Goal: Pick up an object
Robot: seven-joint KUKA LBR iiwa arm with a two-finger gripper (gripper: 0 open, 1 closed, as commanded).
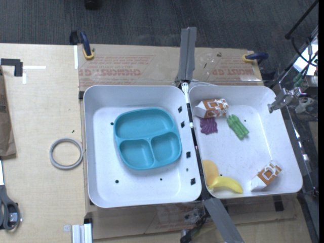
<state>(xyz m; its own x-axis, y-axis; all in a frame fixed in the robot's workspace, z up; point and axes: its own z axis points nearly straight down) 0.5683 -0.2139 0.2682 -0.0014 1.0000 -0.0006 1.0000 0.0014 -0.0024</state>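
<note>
The gripper [281,101] hangs at the right bin's [263,158] far right rim; whether it is open or closed cannot be told. Inside that bin, a carton [213,108], a purple toy [208,126] and a green toy [237,126] lie near the far wall, a banana [221,181] and another carton [267,176] near the front. The left bin [101,151] holds a blue tray [147,138]. Left of it, a tape ring [66,153] rests on the wooden bench [35,115]. Dark carpet [152,9] lies beyond.
</note>
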